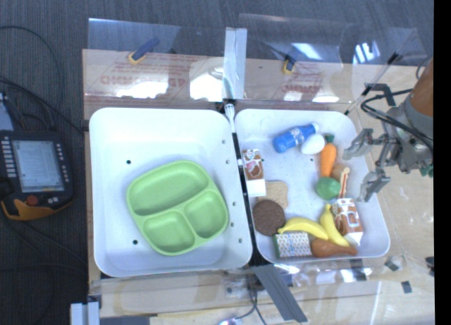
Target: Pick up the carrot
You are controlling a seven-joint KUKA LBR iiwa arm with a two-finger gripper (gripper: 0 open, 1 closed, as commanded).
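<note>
You see the arm (425, 94) at the right edge, where a rounded orange part is above a grey metal wrist. The gripper (368, 163) has two pale grey fingers (373, 184), thin and angular, like bent metal strips. Behind them sits a blocky silver body with darker joints. A thin black cable (377, 99) makes a loop over the wrist and goes to the orange part. A small green mark seems to be near the wrist's right side, but the view is too blurred to be sure.

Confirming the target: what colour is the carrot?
Orange, with a green top; carrot shows in the camera view.
</note>
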